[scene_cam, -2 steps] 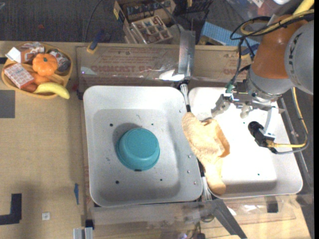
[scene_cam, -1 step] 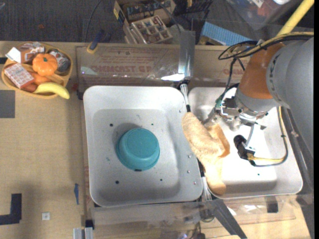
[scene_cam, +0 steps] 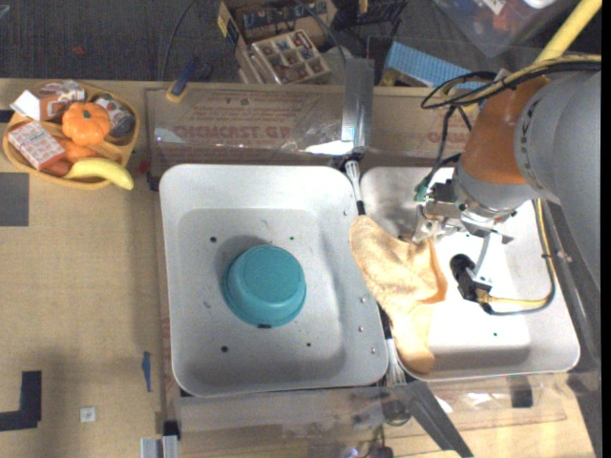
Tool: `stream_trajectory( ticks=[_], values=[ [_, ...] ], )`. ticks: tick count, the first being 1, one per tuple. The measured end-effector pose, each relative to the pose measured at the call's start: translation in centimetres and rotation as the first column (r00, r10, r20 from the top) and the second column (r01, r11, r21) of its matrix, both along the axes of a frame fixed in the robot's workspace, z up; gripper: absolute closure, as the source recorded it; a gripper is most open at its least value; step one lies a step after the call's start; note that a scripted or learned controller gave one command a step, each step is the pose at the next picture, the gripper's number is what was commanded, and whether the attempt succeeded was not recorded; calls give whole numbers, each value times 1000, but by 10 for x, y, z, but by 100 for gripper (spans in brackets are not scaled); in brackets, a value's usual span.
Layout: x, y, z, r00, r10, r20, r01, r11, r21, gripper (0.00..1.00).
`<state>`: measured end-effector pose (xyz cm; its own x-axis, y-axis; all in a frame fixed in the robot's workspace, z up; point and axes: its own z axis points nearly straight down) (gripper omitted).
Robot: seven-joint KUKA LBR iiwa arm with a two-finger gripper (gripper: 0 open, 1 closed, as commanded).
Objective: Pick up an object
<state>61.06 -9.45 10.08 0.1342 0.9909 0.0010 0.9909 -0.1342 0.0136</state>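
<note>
We hung our gripper over the yellow cloth, at nine o'clock in the right bin, presumably to grasp it; its grip state we couldn't tell.

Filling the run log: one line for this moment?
arm over right bin | tool at yellow cloth | teal bowl in left bin

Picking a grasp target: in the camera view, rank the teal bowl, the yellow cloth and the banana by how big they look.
1. yellow cloth, draped over the bins' shared edge
2. teal bowl, a little smaller and close enough to leave the order unsure
3. banana, clearly smallest
</note>
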Motion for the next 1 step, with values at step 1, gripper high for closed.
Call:
stream_trajectory(
  ticks=[1],
  values=[
    [20, -15, 156, 960, 280, -11, -280, 960, -2, 100]
  ],
)
